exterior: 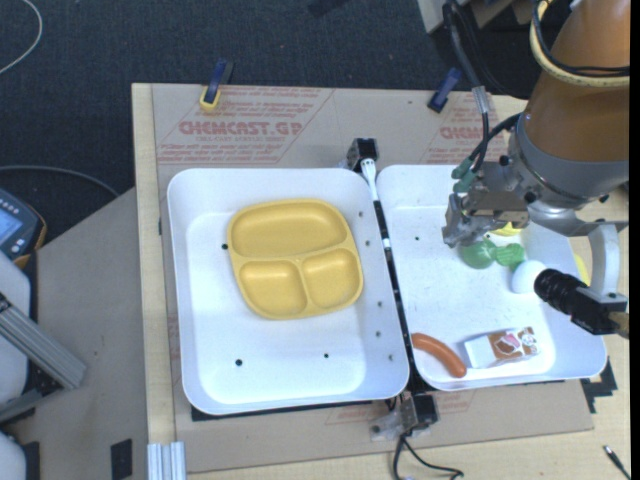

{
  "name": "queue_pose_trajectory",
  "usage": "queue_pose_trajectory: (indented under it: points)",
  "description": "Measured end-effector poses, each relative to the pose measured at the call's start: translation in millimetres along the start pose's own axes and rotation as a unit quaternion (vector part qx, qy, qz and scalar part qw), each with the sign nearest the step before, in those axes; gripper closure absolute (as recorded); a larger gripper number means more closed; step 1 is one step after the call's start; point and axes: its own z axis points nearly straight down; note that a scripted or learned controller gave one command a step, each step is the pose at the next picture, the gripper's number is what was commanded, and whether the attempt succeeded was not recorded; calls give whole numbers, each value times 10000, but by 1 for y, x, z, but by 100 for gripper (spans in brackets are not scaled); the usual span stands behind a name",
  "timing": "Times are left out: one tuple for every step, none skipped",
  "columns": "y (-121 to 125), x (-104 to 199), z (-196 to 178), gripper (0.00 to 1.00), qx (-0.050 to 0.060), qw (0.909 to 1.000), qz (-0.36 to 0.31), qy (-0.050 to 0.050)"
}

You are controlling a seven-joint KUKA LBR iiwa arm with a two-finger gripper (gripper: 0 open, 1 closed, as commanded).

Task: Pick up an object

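The arm (575, 98) reaches in from the right, its gripper (478, 230) low in the right bin (420, 193) — just over a green toy (490, 254). Whether it grips anything, I cannot tell. The toy — rounded, glossy green — lies mid-bin, a white ball (523, 278) beside it.

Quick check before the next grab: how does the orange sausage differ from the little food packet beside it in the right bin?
The sausage is rounded, long and plain orange; the packet is flat, rectangular and mostly white with a printed picture. The sausage lies nearer the divider between the bins, the packet farther toward the right bin's outer side. The two slant opposite ways. Both lie loose near the front rim, apart from the claw.
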Motion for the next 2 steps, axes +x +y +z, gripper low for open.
queue_pose_trajectory:
  points:
    - [-1,73,-36,100,50,10000,-44,13]
    - [1,90,-108,100,37,10000,-20,12]
